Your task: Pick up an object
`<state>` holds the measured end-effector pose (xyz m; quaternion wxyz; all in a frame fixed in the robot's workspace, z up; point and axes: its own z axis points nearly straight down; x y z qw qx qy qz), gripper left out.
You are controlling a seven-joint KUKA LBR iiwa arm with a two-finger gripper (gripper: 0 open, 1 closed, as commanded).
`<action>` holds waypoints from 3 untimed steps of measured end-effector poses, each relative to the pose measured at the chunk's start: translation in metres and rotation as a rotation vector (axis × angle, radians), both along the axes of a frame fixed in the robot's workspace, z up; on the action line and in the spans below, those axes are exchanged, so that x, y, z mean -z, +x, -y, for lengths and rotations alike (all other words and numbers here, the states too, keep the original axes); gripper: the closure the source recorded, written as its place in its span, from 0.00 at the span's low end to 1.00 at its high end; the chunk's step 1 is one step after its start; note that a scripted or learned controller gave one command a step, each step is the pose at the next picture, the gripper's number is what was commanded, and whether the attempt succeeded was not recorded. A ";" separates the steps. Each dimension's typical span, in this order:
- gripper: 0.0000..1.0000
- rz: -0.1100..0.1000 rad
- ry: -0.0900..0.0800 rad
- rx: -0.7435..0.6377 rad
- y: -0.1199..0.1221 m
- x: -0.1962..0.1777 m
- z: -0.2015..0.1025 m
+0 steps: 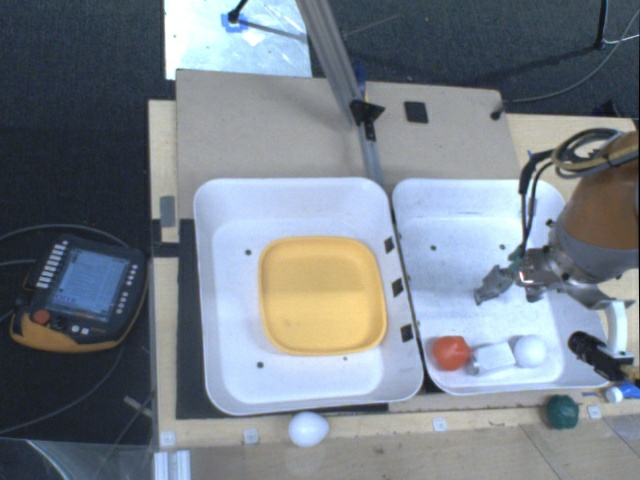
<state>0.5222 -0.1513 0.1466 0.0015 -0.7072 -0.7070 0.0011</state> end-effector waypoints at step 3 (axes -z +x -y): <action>1.00 0.007 -0.001 0.000 -0.002 -0.004 0.005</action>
